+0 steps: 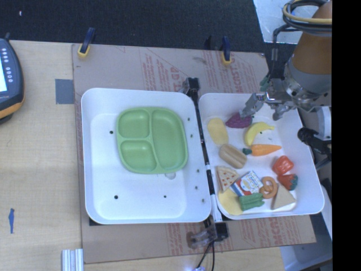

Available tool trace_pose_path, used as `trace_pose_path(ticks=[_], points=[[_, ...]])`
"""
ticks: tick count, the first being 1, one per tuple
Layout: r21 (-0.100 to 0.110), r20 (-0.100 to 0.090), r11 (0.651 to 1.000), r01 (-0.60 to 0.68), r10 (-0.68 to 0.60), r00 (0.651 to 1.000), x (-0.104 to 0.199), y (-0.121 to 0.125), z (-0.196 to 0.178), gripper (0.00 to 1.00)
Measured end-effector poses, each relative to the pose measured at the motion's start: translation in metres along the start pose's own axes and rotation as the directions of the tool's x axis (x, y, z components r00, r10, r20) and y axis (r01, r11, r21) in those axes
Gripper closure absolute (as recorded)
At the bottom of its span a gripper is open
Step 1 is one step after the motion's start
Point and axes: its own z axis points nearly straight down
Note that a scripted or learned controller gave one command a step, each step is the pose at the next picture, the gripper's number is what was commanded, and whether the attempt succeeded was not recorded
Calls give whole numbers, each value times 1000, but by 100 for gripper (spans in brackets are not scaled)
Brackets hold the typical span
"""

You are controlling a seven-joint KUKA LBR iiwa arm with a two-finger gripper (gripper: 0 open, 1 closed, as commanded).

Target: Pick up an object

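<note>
The hand [264,107] hangs open over the right bin [313,168] at its 12 o'clock edge, gripping nothing, fingers straddling above a purple toy [238,119]. Banana [258,132] and carrot [265,149] lie toward 5 o'clock of it. The left bin [98,168] holds a green divided plate [152,139].

Bench [39,168] with two white bins [98,205]

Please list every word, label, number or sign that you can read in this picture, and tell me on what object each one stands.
None can be read with certainty.
Red print on the brown board under the bins: too faint and blurred.
Small toy packet in the right bin: coloured label, too small.
Handheld device at the left edge: buttons and screen, no legible characters.
</note>
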Motion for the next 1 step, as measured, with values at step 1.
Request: trace_pose_path(ticks=[1], points=[[-15, 4, 1000, 0, 0, 1000, -14, 23, 125, 0]])
